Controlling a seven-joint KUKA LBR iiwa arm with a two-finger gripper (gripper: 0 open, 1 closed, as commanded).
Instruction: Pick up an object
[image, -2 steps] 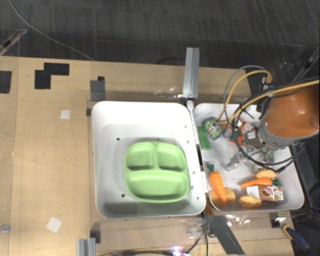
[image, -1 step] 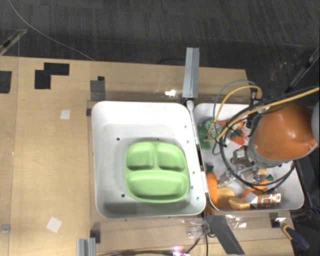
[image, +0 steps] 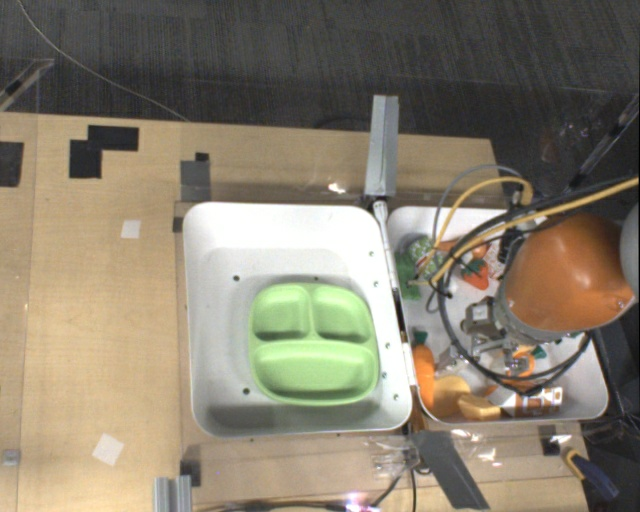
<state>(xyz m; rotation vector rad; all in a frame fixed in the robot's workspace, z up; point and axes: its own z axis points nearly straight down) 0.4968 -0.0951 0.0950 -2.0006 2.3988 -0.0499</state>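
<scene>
- The grey arm with its orange band (image: 565, 275) hangs over the right-hand shallow white bin (image: 597, 395), wrapped in yellow and black cables; its wrist body covers the middle of that bin.
- The two-finger gripper (image: 487, 335) points down into the clutter, but the wrist and cabling hide its tip, so I cannot tell whether it is released, clenched or grasping anything.
- Candidates for the pick lie in the right bin: an orange rounded object (image: 424, 368) at the left wall, a tan curved piece (image: 470, 402) along the near edge, a small brown-and-white bottle-like item (image: 530, 402) lying on its side just right of it, and a green item (image: 410, 262) toward the far left corner.
- The left-hand shallow white bin (image: 215, 260) holds a light green plastic divided tray (image: 313, 343), lying flat and well apart from the arm.
- Risks, as I judge them:
  - The objects are crowded, so a closing grip could catch two things or push one aside.
  - The rounded orange object sits against the wall, leaving little room for a finger beside it.
  - The loose cables could snag on the bin rim during a lift.
</scene>
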